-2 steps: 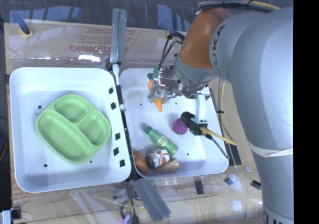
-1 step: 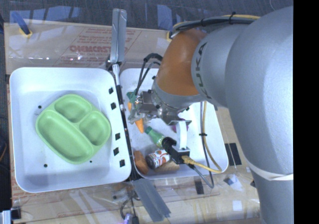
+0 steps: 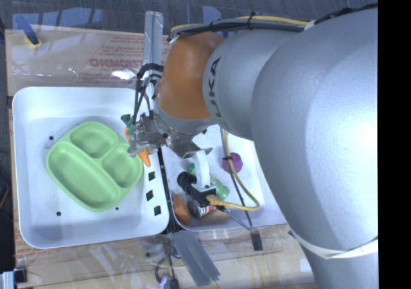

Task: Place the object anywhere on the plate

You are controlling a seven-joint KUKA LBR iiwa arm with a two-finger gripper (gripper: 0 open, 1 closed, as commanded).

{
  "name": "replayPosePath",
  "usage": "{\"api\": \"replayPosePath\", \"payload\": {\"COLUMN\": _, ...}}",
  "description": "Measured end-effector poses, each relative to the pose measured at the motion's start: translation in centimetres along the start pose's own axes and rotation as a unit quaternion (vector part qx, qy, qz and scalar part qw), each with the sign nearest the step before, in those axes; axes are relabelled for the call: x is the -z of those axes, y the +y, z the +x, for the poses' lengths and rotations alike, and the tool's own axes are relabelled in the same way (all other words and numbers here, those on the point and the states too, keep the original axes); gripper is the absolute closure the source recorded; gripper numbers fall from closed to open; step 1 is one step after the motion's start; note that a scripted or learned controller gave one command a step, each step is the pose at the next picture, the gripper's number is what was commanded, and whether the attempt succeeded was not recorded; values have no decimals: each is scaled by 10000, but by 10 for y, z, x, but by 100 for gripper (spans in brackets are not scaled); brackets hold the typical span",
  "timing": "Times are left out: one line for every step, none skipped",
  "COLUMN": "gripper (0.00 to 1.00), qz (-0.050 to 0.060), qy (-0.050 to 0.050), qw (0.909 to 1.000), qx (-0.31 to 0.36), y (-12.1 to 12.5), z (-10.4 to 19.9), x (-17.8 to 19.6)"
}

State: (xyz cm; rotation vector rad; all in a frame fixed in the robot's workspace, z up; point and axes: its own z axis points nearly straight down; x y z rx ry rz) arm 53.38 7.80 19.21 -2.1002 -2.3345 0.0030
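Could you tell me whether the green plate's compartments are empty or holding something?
Empty: all three compartments of the green plate show bare green. The small orange object sits at its right edge, under the gripper.

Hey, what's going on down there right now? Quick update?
Gripper over the green plate's right edge. Small orange object at its tip, grip unclear. Toys left in the right bin.

The grey arm point(image 3: 308, 121) is running off the top, right and bottom edges while covering most of the right bin point(image 3: 260, 182) and the worktop behind it. The claw point(image 3: 142, 140) is sitting half under the wrist, its finger spacing too obscured to read, and the small orange-and-green object point(image 3: 145, 157) beside it is showing only in part. Items in the right bin, among them a purple piece point(image 3: 234, 162), are too small and overlapped to identify.
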Motion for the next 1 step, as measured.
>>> {"api": "replayPosePath", "payload": {"gripper": 0, "qz": -1, "qy": -1, "qw": 10000, "qx": -4, "y": 0, "z": 0, "x": 0}}
